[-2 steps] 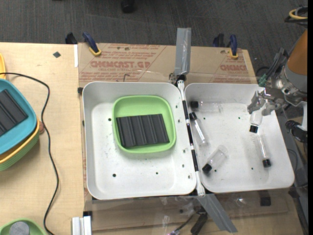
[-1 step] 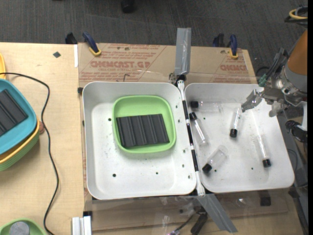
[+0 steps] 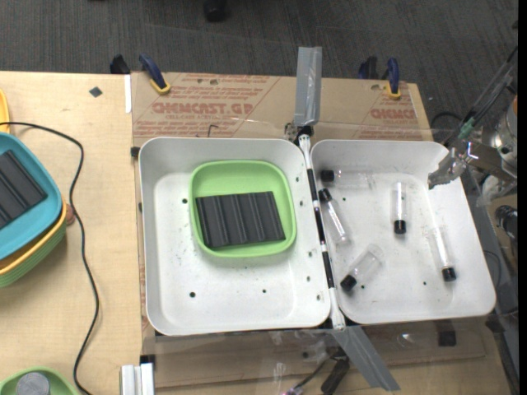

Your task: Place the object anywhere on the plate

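Clear tubes (image 3: 400, 207) with black caps lie scattered in the right bin (image 3: 469, 303), likely light, slippery; best gripped mid-barrel. Pincer (image 3: 449, 169), state unclear, hovers at two o'clock; green plate (image 3: 241, 176) waits left.

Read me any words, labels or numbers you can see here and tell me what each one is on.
"CHEMCAST GP", partly blurred: red print on the brown sheet behind the left bin.
Same red print, cut off and blurred, on the sheet's right end.
Smaller red lines above and below: too blurred to read.
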`<state>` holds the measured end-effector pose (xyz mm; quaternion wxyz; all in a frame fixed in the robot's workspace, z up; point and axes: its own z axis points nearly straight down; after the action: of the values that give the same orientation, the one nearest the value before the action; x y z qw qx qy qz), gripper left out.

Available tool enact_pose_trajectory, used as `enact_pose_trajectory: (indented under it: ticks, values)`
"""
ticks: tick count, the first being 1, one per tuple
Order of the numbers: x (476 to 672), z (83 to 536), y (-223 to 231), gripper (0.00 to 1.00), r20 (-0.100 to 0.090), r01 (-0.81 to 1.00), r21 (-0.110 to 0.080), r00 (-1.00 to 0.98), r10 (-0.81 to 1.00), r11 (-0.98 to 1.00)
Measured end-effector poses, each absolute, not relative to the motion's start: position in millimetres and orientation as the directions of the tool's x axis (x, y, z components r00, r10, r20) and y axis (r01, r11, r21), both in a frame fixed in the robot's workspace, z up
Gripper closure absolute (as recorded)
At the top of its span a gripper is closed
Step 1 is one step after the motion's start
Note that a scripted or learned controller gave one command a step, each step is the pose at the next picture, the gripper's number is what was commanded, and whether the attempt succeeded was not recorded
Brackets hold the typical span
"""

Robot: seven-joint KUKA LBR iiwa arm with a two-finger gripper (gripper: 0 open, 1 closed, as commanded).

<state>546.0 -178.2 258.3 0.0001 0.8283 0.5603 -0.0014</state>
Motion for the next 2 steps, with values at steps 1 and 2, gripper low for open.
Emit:
enact_pose_trajectory:
  ticks: [1, 2]
  values:
    - [519.0, 298, -182, 0.0, -0.003, 0.838, -0.001, 0.545, 0.838, -0.545]
    - [495.0, 300, -177, 0.0, -0.004, 0.781, -0.004, 0.625, 0.781, -0.625]
